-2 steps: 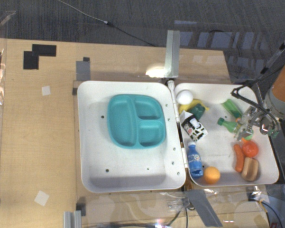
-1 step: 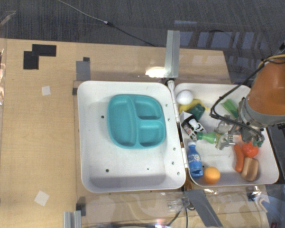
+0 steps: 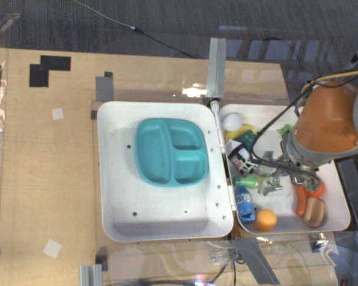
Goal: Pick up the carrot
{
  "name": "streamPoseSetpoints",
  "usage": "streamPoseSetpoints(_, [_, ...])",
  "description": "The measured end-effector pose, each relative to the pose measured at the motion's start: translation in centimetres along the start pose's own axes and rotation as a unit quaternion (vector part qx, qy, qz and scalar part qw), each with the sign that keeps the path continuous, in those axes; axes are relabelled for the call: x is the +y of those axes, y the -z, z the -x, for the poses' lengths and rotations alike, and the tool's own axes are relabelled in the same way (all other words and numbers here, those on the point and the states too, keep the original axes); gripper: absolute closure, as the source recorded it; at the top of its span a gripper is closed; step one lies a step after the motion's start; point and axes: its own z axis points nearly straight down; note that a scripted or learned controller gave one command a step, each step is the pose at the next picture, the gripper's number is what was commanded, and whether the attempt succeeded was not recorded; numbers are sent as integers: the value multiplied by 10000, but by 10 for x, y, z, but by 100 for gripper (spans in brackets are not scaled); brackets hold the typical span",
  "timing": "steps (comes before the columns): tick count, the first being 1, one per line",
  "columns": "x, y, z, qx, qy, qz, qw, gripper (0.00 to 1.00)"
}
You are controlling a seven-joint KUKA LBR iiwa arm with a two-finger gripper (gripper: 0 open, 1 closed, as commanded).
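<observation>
Camera view: two white bins (image 3: 107, 177) are sitting side by side, one teal divided plate (image 3: 170, 152) lying in the left. In the right, one gripper (image 3: 273, 180) is hovering, grip impossible to tell, beside one carrot (image 3: 300, 200), one orange (image 3: 265, 220) and one white ball (image 3: 231, 121).

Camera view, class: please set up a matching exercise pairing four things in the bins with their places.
Things:
1. teal divided plate
2. white ball
3. orange fruit
4. carrot

Places:
A. right bin, near front edge
B. left bin
C. right bin, far left corner
D. right bin, right side, beside a tan roll

Pairs: 1-B, 2-C, 3-A, 4-D
</observation>
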Motion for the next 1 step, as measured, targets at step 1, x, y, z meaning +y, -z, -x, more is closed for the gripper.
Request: streamPoseSetpoints(1, [4,-15,21,-192,713,-125,9972,100])
